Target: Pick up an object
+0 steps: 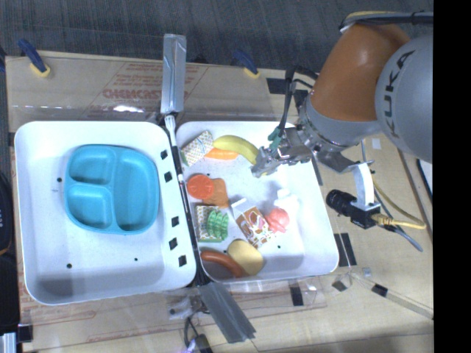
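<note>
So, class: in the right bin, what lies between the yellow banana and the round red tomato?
In the camera view, a small orange carrot-like piece lies between the yellow banana and the round red tomato, touching the banana's lower edge.

We're seeing even overhead light, w/ glare washing out the white bins (pixel 29 197); soft shadows, slight blur.

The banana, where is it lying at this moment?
The banana lies in the right bin, near its far edge, beside a carrot and just left of the claw.
</note>
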